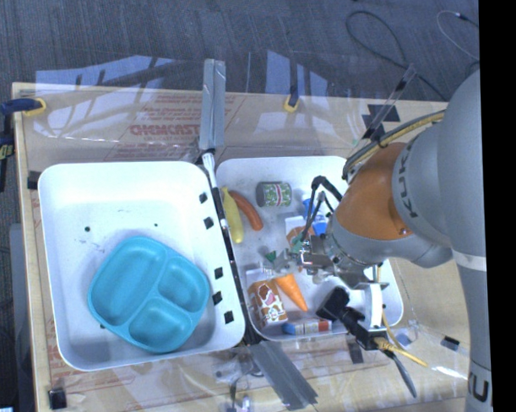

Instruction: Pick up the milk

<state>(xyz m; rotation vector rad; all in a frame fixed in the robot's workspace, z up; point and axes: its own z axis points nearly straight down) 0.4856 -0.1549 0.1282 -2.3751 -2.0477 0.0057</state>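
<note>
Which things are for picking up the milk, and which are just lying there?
For the job: milk, gripper.
Just lying about: banana, can, carrot, blue plate.

Faint reversed red lettering can be seen on the tabletop sheet, but it cannot be read reliably.

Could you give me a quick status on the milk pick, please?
Gripper low in right bin, grasp unclear. Milk not identifiable. Carrot, can crowd close.
</note>
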